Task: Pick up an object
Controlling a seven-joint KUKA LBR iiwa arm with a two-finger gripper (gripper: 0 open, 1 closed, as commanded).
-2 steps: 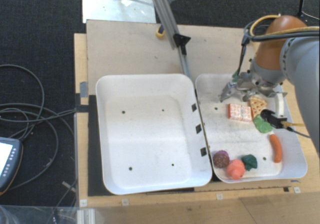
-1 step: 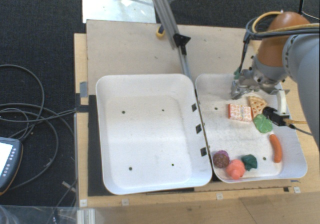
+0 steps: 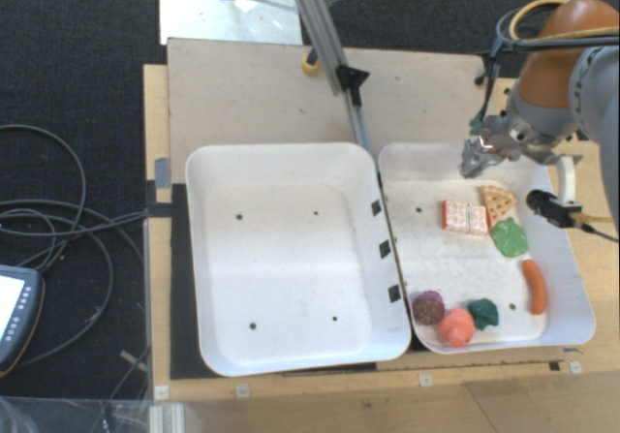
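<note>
The grey arm's jaws (image 3: pixel 475 162) hang over the right white bin's (image 3: pixel 426 257) far edge; their spread cannot be told. Nearest, a pink-and-white block (image 3: pixel 465 217) lies on that bin's floor beside a waffle wedge (image 3: pixel 498 202).

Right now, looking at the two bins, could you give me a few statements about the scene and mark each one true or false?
1. All the toy food lies in the right bin. True.
2. The gripper hangs over the left bin. False: it is above the far part of the right bin.
3. The orange sausage lies near the right bin's right wall. True.
4. The green leafy piece is between the gripper's fingers. False: it lies on the bin floor, apart from the gripper.
5. The pink round piece sits between the dark purple piece and the dark green piece. True.
</note>
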